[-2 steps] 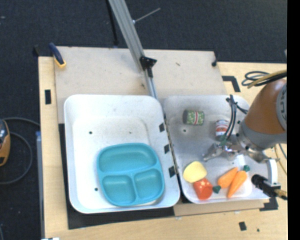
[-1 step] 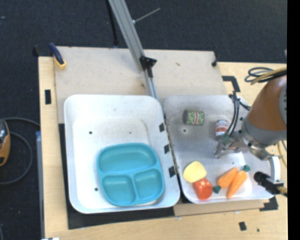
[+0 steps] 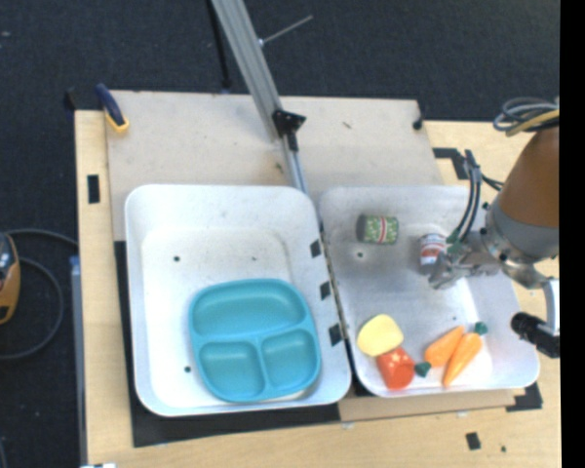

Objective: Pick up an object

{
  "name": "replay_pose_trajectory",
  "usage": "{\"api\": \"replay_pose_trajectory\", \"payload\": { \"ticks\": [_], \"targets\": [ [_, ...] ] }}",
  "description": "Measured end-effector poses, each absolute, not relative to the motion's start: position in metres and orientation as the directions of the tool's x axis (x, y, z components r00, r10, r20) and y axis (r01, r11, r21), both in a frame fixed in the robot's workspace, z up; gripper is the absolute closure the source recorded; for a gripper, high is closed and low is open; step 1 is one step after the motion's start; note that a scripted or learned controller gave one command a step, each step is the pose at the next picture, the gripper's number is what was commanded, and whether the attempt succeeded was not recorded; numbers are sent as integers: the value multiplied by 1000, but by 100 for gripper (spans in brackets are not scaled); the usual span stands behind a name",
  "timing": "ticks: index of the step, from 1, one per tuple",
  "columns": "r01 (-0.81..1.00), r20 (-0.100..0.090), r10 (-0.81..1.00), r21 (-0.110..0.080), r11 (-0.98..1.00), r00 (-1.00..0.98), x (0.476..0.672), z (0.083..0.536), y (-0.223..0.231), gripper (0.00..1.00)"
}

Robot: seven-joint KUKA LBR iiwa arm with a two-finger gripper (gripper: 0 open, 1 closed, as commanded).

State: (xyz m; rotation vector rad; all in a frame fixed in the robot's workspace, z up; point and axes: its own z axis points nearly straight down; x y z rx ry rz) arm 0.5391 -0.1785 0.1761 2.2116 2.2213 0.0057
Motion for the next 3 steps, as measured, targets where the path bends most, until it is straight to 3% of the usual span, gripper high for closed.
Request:
{"api": "replay_pose_trajectory", "payload": {
  "ticks": [1, 3],
  "targets": [
    [1000, -3, 1000, 7, 4, -4, 541, 219, -180, 100],
    [1000, 1, 1000, 3, 9, -9, 586, 234, -68, 100]
  ]
}}
